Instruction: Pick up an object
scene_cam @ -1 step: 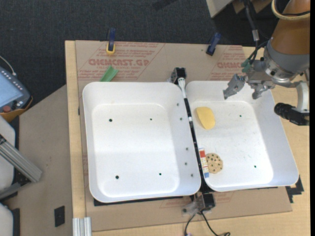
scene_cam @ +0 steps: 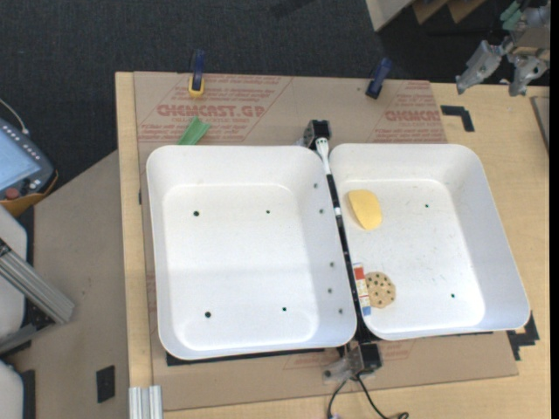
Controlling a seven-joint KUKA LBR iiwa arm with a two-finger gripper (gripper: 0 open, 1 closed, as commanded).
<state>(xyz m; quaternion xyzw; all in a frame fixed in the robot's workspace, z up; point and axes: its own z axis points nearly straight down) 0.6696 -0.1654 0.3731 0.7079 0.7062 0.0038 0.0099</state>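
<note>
1. The claw (scene_cam: 500, 63) hangs at the far right corner of the scene, above the tabletop (scene_cam: 543, 199) and outside both bins. It is small and partly cut off by the frame edge, so I cannot tell whether it is open or closed. Nothing can be seen in it, and it touches no object.
2. Nearest below and to the left of the claw is the right bin (scene_cam: 493, 201), well apart from it.
3. In that bin, on the side far from the claw, lies a yellow oval object (scene_cam: 365, 209), close to the wall shared with the other bin.
4. Farther from the claw, in the near corner of the same bin, sits a round tan disc with dark dots (scene_cam: 380, 290). Touching its far side is a small red, white and blue piece (scene_cam: 360, 287).
5. Beyond that wall, farther left of the claw, is the left bin (scene_cam: 150, 201).
6. Both bins rest on a brown cardboard sheet (scene_cam: 140, 112). Its red print reads "CHEMCAST GP", and again in part nearer the claw.
7. Two blue clamps (scene_cam: 197, 63) (scene_cam: 379, 76) grip the sheet's far edge, and a green strip (scene_cam: 193, 131) lies by the farther one.
</note>
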